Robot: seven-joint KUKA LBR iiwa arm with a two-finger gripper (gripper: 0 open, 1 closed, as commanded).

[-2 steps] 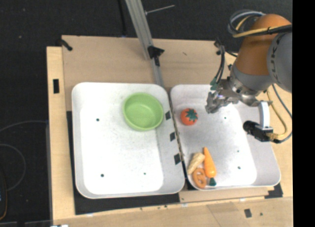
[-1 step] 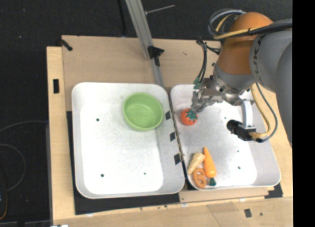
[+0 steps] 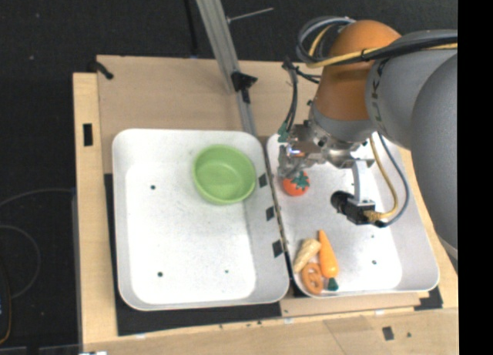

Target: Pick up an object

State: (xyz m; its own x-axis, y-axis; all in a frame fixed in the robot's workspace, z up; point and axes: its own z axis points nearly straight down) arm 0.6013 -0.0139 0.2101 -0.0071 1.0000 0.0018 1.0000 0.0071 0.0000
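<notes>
gripper (image 3: 293, 167) low in right bin (image 3: 400, 269), finger spread and any hold: cannot tell | tomato (image 3: 294, 185) just at its 6 o'clock, beside left wall | advice: centre over tomato, descend straight, avoid wall | carrot (image 3: 327, 253) further toward 6

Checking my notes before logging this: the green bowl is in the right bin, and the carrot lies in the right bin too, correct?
Not quite. The camera view shows the green bowl in the left bin, not the right one. The carrot does lie in the right bin.
</notes>
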